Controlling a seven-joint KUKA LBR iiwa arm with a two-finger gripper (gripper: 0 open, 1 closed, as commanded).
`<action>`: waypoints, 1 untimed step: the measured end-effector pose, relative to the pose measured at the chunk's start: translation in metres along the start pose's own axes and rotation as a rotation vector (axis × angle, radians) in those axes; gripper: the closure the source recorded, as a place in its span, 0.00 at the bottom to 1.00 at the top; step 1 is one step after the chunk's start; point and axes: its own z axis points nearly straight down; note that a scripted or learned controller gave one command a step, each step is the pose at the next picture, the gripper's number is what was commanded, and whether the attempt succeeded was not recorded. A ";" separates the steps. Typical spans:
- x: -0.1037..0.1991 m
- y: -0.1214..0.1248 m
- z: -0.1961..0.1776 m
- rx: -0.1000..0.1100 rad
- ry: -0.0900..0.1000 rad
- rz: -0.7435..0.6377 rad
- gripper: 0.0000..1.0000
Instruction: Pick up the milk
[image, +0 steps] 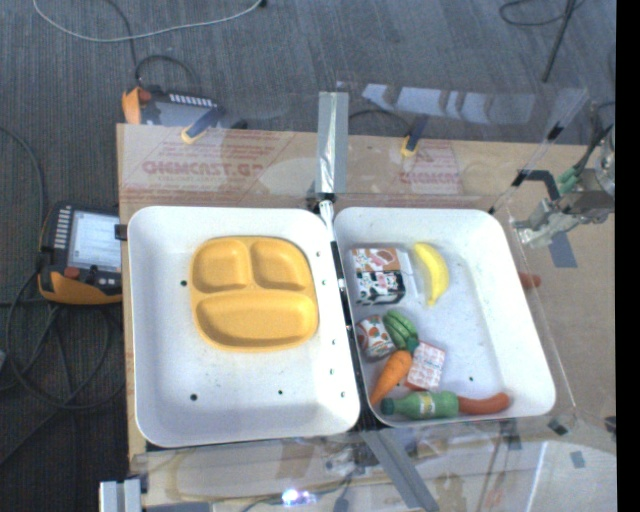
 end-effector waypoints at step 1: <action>0.000 0.001 -0.008 0.002 0.000 -0.001 1.00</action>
